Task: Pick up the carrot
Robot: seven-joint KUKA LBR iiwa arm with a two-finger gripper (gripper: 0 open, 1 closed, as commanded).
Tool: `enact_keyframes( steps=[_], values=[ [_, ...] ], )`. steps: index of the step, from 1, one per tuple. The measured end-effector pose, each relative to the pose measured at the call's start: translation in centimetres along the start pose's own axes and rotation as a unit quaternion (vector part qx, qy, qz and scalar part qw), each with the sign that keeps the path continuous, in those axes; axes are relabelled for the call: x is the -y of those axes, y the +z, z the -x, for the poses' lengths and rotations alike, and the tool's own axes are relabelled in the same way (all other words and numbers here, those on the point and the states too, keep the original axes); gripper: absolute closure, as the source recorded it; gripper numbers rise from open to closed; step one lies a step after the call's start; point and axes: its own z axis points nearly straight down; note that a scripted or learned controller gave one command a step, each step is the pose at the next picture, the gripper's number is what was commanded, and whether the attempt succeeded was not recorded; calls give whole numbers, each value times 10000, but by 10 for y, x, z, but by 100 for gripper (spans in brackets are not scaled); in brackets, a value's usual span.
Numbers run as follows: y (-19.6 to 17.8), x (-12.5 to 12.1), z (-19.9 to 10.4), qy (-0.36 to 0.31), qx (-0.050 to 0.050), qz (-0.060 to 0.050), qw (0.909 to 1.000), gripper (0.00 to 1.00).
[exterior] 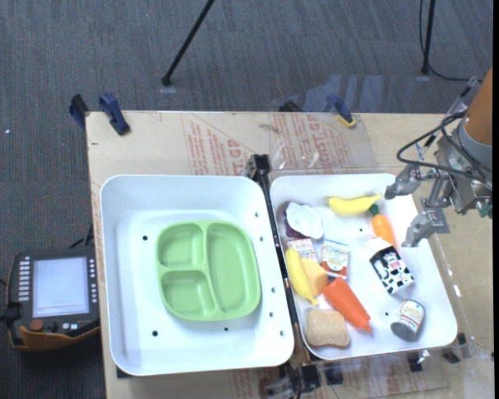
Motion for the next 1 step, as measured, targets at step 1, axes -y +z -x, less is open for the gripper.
enact_keyframes(
  steps=[1],
  values=[
    [149, 9, 49, -432, -65, 28, 9990, 0]
  ],
)
